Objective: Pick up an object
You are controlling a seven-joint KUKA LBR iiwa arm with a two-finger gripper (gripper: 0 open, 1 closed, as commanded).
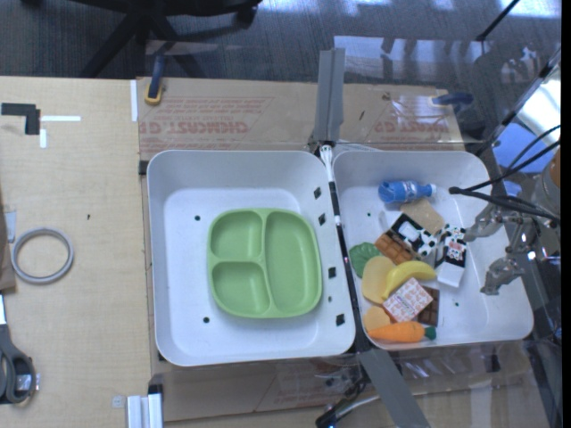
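Note:
The right bin (pixel 473 181) holds a pile of small objects. A blue bottle (pixel 406 191) lies at the back. In front of it are a black-and-white patterned item (pixel 412 234), a yellow banana (pixel 407 276), a checked cracker-like block (pixel 409 300), an orange carrot (pixel 399 333) and a green leaf shape (pixel 361 257). My gripper (pixel 492 255) hangs over the right side of this bin, right of the pile. Its fingers (pixel 496 279) are open, with only white bin floor between them.
The left bin (pixel 178 194) carries a green divided plate (pixel 265 262). A grey divider post (pixel 328 96) stands at the back between the bins. On the wooden bench to the left lies a grey tape ring (pixel 40 255). Black cables (pixel 500 185) cross the right bin's far corner.

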